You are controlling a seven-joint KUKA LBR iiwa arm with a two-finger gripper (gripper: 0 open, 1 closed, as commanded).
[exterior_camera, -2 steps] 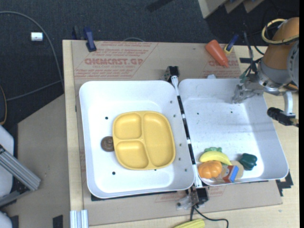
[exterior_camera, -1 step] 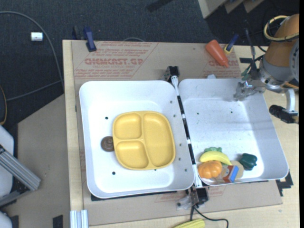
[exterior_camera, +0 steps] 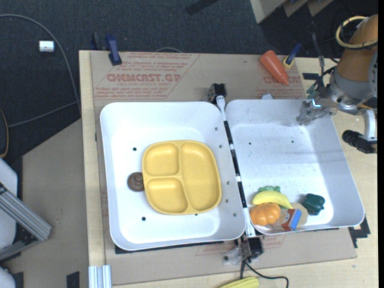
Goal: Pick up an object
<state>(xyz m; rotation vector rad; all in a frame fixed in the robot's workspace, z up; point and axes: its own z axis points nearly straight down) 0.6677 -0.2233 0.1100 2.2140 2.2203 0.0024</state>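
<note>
Pick not yet begun: the gripper (exterior_camera: 307, 111) hangs at the far right corner of the right bin (exterior_camera: 288, 155), carrying nothing.

If its jaws are open or closed, I cannot tell. The toys lie untouched at the near edge of this bin: a banana (exterior_camera: 271, 195), an orange piece (exterior_camera: 264, 213) and a dark green piece (exterior_camera: 313, 203). The yellow divided plate (exterior_camera: 180, 177) rests in the left bin (exterior_camera: 120, 161).

Counter (exterior_camera: 150, 71) topped with printed cardboard, bearing two shallow white bins side by side: left bin (exterior_camera: 114, 161), right bin (exterior_camera: 336, 161), rims touching at the middle. Orange carrot-like toy (exterior_camera: 275, 67) lying on the cardboard beyond the right bin, blue clamp (exterior_camera: 112, 50) at the far left edge
</note>
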